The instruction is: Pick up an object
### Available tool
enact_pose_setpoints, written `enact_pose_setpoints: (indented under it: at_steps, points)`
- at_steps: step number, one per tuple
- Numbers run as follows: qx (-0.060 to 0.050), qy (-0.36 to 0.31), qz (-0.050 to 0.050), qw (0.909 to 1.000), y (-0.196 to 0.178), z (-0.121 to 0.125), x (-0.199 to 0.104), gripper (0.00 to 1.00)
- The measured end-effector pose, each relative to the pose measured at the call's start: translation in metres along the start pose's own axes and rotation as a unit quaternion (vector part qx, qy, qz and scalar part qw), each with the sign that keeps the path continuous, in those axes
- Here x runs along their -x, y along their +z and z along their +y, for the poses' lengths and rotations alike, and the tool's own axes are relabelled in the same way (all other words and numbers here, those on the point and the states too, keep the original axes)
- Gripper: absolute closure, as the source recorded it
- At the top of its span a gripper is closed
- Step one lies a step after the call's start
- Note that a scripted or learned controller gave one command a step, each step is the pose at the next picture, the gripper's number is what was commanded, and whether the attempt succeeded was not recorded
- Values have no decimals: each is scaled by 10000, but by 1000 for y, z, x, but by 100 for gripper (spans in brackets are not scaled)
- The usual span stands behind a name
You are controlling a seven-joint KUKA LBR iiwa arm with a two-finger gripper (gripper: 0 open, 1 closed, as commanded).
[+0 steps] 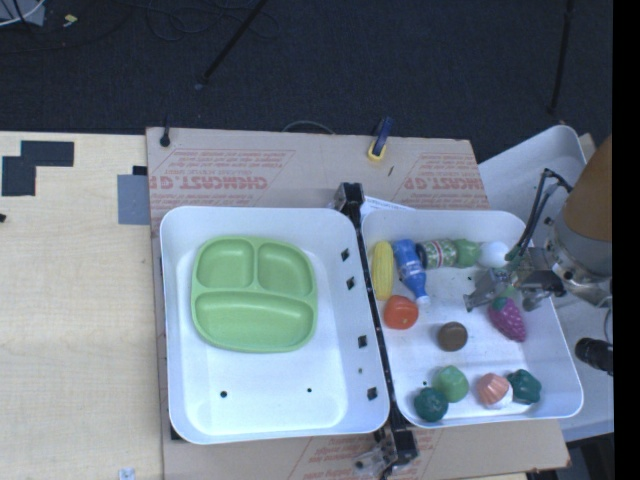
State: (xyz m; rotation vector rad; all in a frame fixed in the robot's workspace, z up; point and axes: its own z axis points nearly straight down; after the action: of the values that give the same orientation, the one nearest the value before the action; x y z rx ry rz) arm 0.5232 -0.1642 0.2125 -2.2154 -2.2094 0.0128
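The right bin point(560, 368) holds several toy foods. A purple grape bunch point(508, 319) lies near its right wall. My gripper point(497, 291) reaches in from the right and hangs just above and left of the grapes, close to them; whether it touches them I cannot tell. A white ball point(494, 255) sits just behind the gripper, next to a green bottle point(447, 253). A blue bottle point(409, 269) and a yellow corn cob point(382, 269) lie at the bin's back left, with an orange-red tomato point(401, 313) in front of them.
A brown round piece point(452, 336) lies mid-bin. Along the front sit a dark green ball point(431, 404), a light green piece point(452, 382), a pink-white piece point(492, 389) and a dark green clump point(524, 386). The left bin point(260, 398) holds a green divided plate point(254, 294).
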Motion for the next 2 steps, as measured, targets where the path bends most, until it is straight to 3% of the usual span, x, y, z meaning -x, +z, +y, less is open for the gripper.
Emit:
enact_pose_setpoints:
  at_steps: [1,2]
  points:
    - [67,-13,-15,10000,-7,3,0,0]
    - [39,-18,-5,10000,38,5,3,0]
